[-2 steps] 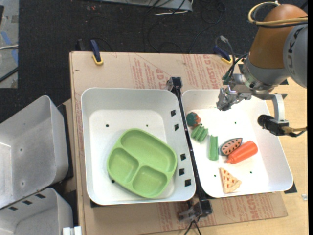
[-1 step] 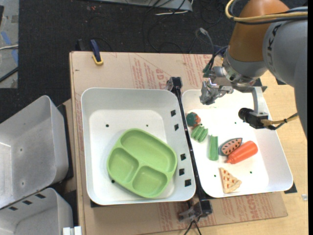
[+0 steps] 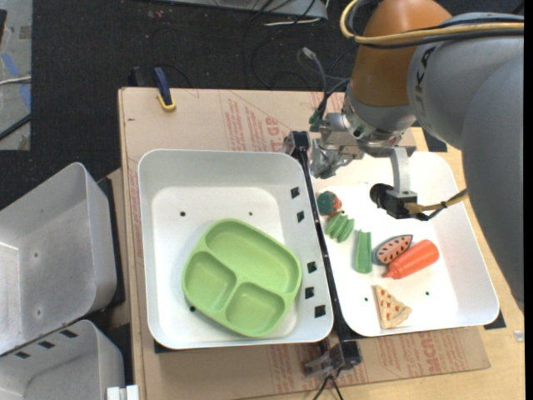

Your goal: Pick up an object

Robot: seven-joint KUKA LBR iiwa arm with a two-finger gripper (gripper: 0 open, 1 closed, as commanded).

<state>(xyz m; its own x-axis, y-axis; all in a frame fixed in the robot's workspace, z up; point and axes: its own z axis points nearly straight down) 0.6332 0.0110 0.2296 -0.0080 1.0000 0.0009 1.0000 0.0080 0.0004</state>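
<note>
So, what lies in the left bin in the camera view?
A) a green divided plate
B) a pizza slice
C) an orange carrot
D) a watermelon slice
A: the green divided plate lies alone in the left bin, while the toy foods are all in the right bin.

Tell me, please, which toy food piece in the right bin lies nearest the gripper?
The small red-and-green piece at the bin's upper left, just below the gripper; the other pieces lie farther down.
</note>
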